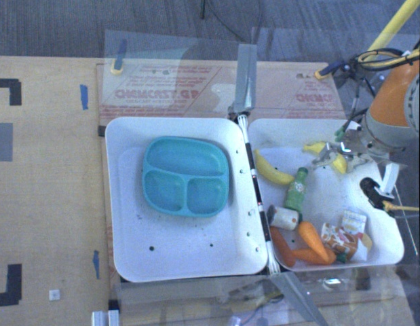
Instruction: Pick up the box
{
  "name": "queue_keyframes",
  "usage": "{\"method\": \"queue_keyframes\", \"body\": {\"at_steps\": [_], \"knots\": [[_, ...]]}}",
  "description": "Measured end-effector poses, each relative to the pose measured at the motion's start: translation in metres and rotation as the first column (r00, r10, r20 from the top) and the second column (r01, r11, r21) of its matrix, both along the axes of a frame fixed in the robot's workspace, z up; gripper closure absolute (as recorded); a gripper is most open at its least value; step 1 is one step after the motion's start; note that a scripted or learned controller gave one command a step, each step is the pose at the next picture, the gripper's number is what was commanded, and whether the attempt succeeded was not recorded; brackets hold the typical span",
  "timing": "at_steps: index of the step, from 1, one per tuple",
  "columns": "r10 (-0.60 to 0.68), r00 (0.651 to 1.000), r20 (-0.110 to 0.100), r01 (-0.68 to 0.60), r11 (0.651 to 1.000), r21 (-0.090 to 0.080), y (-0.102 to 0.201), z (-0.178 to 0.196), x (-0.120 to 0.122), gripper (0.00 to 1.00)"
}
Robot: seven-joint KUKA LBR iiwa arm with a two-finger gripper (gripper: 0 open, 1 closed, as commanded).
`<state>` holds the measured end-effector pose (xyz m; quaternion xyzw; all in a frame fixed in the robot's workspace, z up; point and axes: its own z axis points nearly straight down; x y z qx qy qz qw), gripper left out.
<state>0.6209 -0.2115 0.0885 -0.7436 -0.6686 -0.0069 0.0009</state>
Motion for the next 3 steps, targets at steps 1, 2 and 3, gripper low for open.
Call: {"method": "queue_keyframes", "body": {"at_steps": [1,2,3], "knots": [[-0.207,0.978,-0.002,0.207,0.978,-0.011,0.077,0.0,-0.02,0.0],[-0.586,0.81,-0.011,0.586,0.81,-0.013,0.028,0.091,0.046,0.0],[-0.898,0.441,0.003,0.898,0.441,0.004,0.059,0.007,-0.004,0.0]]}}
